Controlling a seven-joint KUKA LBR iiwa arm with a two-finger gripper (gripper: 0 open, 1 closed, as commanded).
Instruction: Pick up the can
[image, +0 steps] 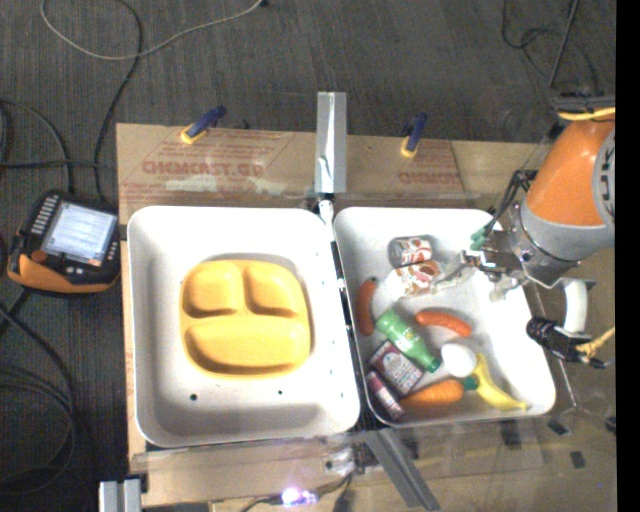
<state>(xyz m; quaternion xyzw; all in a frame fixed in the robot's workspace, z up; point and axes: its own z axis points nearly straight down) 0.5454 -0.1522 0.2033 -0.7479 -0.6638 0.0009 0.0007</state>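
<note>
The can is seen lying on its side near the back of the right bin, its long axis running roughly left to right across the view, a crumpled red-and-white wrapper touching it in front. The gripper is reached in from the right and is poised just beside the can, which lies to its left and slightly toward the back. Whether the fingers are spread or closed cannot be told; nothing is seen between them, so the can is judged not yet grasped. A short leftward shift is judged to be called for, with the wrapper a likely snag. The yellow tray is left in the left bin
</note>
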